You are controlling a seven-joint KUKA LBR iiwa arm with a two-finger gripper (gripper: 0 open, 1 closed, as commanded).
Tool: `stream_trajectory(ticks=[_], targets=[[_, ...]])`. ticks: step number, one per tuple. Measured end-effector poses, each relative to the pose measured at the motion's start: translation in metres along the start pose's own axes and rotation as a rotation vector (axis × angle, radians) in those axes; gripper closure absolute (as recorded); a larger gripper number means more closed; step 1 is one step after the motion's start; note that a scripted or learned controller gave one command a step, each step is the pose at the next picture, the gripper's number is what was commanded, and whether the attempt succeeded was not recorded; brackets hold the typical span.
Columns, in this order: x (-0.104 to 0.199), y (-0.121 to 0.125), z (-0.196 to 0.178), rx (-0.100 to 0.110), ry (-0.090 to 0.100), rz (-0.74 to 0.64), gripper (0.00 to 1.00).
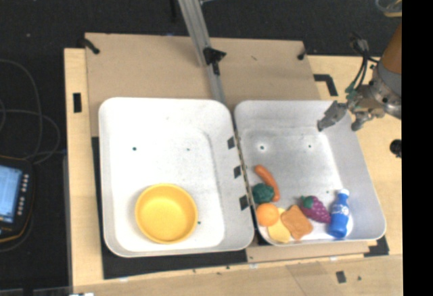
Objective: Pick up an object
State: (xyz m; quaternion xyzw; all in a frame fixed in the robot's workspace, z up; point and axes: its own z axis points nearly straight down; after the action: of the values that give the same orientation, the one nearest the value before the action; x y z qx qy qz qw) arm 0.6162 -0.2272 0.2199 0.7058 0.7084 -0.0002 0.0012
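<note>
Well below your claw, toys crowd the right bin's near corner: carrot, orange, blue bottle. Claw spread wide, gripping nothing, poised over the rim for descent.

jaws open, bare | over right bin | blue bottle, probably
</note>
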Motion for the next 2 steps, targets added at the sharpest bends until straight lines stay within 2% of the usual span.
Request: stream_trajectory(ticks=[1, 2], targets=[[0.0, 0.0, 0.0, 0.001, -0.001, -0.001, 0.0], [0.006, -0.009, 0.054, 0.006, 0.001, 0.002, 0.0]])
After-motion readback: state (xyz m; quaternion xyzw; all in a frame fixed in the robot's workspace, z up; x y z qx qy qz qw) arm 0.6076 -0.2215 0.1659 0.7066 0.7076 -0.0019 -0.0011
